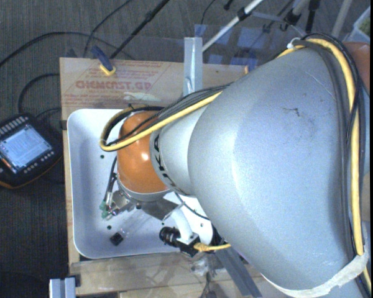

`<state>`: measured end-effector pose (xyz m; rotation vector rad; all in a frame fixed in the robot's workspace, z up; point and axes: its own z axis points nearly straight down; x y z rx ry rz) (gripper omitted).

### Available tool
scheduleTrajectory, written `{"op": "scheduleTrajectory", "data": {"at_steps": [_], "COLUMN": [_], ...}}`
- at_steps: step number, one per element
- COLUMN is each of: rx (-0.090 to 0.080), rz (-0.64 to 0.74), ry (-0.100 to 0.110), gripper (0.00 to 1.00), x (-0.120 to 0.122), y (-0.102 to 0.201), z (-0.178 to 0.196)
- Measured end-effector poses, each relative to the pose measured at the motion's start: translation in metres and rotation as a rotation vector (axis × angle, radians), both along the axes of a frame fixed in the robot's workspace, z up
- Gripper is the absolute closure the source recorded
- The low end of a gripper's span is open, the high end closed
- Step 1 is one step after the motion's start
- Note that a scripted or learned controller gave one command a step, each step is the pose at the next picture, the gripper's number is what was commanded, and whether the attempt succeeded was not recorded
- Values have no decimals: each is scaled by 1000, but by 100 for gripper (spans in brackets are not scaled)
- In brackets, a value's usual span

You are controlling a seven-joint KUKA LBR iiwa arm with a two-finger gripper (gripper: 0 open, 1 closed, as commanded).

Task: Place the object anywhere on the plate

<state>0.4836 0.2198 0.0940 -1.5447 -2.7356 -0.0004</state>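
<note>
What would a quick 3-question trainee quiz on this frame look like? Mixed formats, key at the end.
1. True or false: the arm reaches over the left white bin.
2. Multiple choice: the small dark object on the bin floor lies A) near the bin's front edge, below the wrist; B) at the bin's far edge by the cardboard; C) outside the bin on the carpet.
3. Fill in: the handheld pendant with a lit screen lies on the floor to the ____ of the bin.

Key: 1 true; 2 A; 3 left.
</note>
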Motion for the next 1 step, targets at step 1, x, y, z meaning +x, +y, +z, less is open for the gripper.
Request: {"op": "scheduleTrajectory", "data": {"at_steps": [1], "rx": [-2], "rz": [215], "ry": [1], "gripper": [100], "x": [18], "y": [-52], "z": [92]}}
